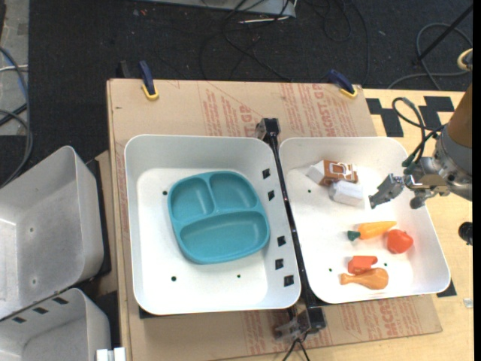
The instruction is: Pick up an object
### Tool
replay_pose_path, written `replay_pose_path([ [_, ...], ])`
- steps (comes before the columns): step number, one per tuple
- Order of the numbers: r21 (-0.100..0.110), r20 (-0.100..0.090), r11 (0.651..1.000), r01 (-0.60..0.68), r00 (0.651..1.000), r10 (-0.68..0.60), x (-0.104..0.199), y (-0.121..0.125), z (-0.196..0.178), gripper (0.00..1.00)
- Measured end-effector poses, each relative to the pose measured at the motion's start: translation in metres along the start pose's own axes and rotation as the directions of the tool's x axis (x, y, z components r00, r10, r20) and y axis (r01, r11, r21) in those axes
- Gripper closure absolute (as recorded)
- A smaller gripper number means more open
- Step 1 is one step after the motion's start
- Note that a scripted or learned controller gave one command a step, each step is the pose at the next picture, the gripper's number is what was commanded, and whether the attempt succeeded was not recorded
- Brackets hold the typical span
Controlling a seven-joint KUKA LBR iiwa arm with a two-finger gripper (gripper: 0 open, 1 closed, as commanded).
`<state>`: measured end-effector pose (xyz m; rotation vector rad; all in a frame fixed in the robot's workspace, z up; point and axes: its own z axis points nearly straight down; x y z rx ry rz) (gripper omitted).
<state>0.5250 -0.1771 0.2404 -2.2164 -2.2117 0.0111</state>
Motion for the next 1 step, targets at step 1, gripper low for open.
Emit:
replay_pose_path([
  [1,-0.012,0.003,1.0,0.004,1.0,-0.004,0.0006,0.0025,-0.0063,0.0],
])
